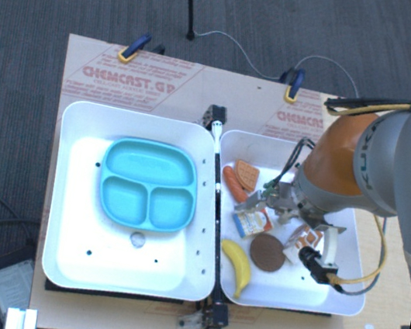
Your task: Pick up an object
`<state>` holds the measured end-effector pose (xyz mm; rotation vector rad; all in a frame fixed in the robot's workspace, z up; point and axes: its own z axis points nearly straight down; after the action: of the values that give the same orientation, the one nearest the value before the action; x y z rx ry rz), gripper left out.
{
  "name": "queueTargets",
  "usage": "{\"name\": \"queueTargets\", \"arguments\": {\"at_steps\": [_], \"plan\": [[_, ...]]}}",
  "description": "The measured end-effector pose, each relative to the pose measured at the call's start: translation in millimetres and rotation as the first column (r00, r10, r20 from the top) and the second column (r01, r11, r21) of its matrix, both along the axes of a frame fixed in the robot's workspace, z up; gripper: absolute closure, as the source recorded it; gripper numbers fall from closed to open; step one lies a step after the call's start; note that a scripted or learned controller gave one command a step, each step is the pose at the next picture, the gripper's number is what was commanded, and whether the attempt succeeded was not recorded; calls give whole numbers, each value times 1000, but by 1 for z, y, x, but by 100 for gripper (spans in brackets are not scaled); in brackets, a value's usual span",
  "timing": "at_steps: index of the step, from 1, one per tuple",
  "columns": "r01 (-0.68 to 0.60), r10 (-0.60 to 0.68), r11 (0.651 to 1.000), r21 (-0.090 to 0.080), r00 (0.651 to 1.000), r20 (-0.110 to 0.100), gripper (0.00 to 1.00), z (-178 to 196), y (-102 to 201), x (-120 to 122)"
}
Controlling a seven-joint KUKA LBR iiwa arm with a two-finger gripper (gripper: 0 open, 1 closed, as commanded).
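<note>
Worktop point(126, 79) of printed board carrying two shallow white bins side by side, viewed from above at a slant.

Left bin point(70, 175), left half of frame: holds a turquoise three-compartment plate point(148, 185), lying flat near its centre with nothing in its compartments, and a small pale round object point(137, 240) just below the plate, too small to identify.

Right bin point(346, 303), right of centre: holds the candidate objects. From left to right: an orange carrot-like piece point(234, 182) by the dividing wall, with an orange waffle-textured piece point(247, 173) touching it; a banana point(237, 264) lying toward the bin's lower edge; a small printed packet point(250, 221); a brown round disc point(266, 252) just beside the banana; a second small packet point(304, 238) further right.

Arm: enters from the right of frame, its orange band above the wrist, with the gripper point(281, 205) lowered among the packets in the middle of the right bin. Whether the jaws are spread or pressed together cannot be told; nothing can be seen between them.

Recommended practice for the step in hand: the objects lie crowded, so the grasp is best centred on a single item, probably the printed packet nearest the gripper, before lifting straight up. A flat packet may slip; the banana, lying apart, would offer firmer purchase.
</note>
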<state>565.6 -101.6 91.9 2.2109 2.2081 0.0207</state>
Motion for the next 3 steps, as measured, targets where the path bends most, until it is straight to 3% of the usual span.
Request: {"name": "queueTargets", "arguments": {"at_steps": [1,2,3], "plan": [[2,-2,1000,-4,1000,2,100,13,-3,1],[2,-2,1000,-5,1000,2,0,12,-3,1],[0,0,1000,-2,1000,3,0,0,1,-23]]}}
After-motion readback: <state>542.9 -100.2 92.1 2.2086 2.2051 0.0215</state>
